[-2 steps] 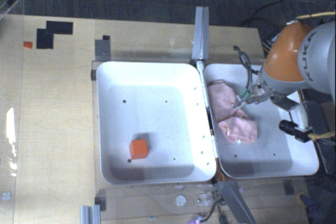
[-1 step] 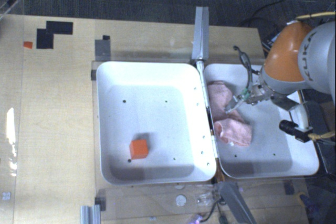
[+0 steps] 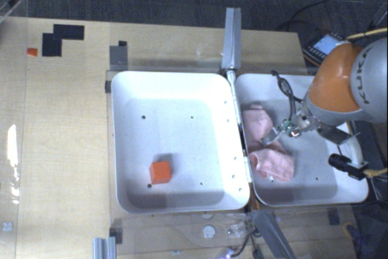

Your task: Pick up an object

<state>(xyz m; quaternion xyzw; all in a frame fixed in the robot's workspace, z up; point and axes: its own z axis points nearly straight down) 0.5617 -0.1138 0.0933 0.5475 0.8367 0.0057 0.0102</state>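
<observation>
My gripper (image 3: 280, 132) is low in the right bin (image 3: 348, 191), over a crumpled pink cloth (image 3: 267, 145). The cloth's long axis runs from the bin's far side toward the near rim, along the divider. An orange block (image 3: 160, 172) sits in the left bin (image 3: 127, 130).

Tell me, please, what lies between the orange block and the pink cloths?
In the camera view, bare white floor of the left bin, then the bins' adjoining rims, separate the orange block from the pink cloths.
</observation>
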